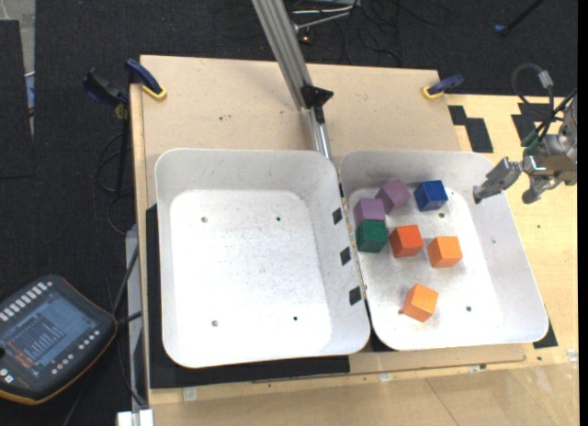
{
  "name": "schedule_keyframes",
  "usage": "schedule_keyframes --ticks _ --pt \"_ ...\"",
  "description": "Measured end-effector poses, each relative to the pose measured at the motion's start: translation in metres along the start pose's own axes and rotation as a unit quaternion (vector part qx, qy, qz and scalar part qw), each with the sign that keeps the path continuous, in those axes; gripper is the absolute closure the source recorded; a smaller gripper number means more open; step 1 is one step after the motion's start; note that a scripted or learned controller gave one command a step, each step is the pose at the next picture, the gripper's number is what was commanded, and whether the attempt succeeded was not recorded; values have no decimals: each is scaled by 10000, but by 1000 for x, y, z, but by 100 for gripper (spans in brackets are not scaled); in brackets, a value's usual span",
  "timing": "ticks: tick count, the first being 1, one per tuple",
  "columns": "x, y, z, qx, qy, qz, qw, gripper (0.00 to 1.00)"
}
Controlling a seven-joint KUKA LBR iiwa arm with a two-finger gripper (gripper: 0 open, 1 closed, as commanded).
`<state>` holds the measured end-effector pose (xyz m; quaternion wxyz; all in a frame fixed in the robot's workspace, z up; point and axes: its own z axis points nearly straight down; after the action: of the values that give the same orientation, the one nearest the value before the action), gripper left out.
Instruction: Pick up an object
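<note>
In the right bin (pixel 496 314) lie several small blocks: a blue cube (pixel 430 195), two purple cubes (pixel 393 195) (pixel 369 208), a green cube (pixel 371 234), a red-orange cube (pixel 406 241), and two orange cubes (pixel 445 251) (pixel 421 302). My gripper (pixel 514 185) hangs at the right bin's far right rim, right of the blue cube and apart from every block. Its two fingers are spread apart with nothing between them.
The left bin (pixel 243 259) sits beside the right one on the wooden bench. A metal pole (pixel 280 34) slants down from the top to the gap between the bins. Clamps sit at the bench's back corners. A teach pendant (pixel 46 332) lies at lower left.
</note>
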<state>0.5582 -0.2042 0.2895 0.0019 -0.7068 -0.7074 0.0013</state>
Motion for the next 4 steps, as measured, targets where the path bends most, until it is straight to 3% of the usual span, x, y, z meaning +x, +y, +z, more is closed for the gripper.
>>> schedule_keyframes --ticks 1,4 --pt "0 1 -3 -23 -7 -7 10000 0" --pt "-9 2 173 8 6 6 10000 0"
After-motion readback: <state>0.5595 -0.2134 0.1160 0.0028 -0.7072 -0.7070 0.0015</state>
